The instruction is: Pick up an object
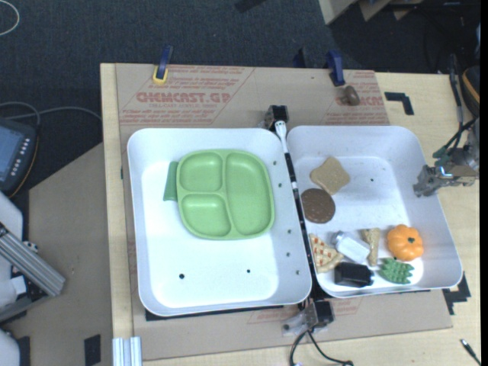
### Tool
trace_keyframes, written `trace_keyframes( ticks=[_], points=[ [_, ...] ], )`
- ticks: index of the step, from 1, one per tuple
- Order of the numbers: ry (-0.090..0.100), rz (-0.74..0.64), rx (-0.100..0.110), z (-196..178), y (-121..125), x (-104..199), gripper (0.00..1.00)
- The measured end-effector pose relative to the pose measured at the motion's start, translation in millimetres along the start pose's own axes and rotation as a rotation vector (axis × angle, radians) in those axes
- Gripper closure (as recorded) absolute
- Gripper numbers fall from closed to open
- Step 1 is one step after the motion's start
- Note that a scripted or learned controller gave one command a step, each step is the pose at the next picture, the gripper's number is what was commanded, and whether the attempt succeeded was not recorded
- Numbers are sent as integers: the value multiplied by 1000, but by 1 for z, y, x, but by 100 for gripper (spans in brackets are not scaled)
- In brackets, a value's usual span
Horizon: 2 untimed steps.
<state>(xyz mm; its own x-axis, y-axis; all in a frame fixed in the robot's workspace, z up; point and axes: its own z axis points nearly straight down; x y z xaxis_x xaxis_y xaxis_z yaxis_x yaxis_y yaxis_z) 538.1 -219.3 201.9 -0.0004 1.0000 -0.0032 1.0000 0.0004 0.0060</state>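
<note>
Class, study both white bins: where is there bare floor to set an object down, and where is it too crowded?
The left bin is bare in front of the green divided plate, along its near wall. The right bin is bare in its far right part, beyond the bread slice and brown disc. Its near edge is crowded: orange pumpkin, black block, and small pieces packed together.

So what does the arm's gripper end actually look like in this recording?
At the camera view's right edge, beside the right bin, sits the gripper: a small, grey, metallic assembly, blocky and angular. Thin dark cables loop above it toward the edge. It is too small to make out markings.
</note>
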Motion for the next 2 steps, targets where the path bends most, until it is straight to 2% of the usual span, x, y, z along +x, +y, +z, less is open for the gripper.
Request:
trace_keyframes(
  ticks=[1, 2],
  points=[
    [1, 0, 1, -24, 1, 0, 100],
    [2, -4, 2, -35, 12, 50, 100]
  ],
)
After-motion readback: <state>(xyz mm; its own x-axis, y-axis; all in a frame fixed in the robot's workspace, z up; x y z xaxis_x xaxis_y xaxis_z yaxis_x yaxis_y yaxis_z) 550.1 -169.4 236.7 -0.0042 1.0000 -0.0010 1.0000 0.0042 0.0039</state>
